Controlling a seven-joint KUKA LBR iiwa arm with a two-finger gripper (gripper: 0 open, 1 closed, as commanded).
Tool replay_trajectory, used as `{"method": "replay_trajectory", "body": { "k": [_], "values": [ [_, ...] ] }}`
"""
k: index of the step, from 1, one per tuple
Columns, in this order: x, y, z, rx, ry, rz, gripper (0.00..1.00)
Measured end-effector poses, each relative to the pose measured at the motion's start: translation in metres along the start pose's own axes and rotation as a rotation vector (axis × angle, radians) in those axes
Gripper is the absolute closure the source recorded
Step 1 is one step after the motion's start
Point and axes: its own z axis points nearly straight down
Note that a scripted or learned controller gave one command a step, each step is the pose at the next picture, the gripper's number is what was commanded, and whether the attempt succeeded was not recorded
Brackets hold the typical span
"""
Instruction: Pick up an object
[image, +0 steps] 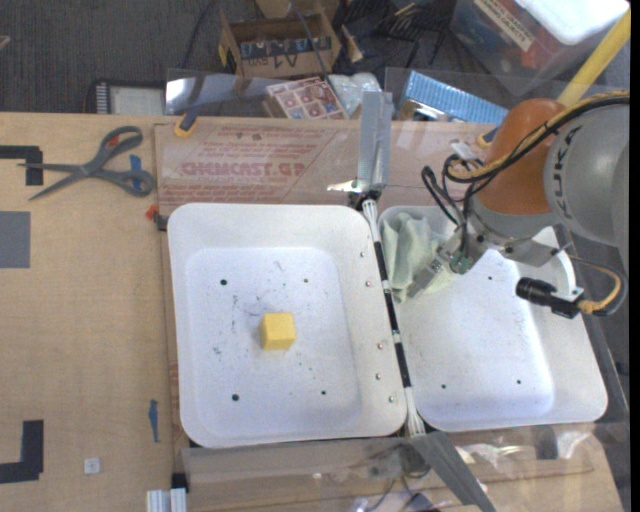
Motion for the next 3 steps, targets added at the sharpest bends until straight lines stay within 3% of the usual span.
{"method": "replay_trajectory", "body": {
  "k": [1, 2, 3],
  "values": [
    [0.014, -0.017, 0.000, -0.001, -0.001, -0.243, 0.00],
    [0.012, -0.017, -0.012, -0.006, -0.006, -0.240, 1.00],
    [0.008, -0.075, -0.001, 0.000, -0.001, -0.300, 1.00]
  ]
}}
